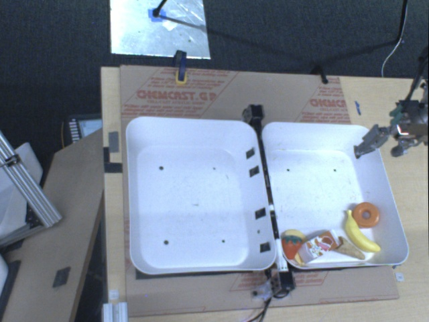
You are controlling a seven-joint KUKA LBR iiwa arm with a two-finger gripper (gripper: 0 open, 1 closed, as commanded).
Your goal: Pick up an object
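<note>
From my remote view, the tool [382, 141] sits at the far right edge of the right bin [315, 180], hovering over its upper right rim. I see a dark finger [370, 141] pointing left over the rim, but I cannot tell how far the tool is open, and I see nothing between its fingers. The objects crowd the right bin's near corner: a banana [358, 233] touching an orange ring [366, 214], a red and white packet [318, 245] beside a round orange and red fruit [292, 244]. The left bin [194, 193] sits alongside on the bench [295, 92].
</note>
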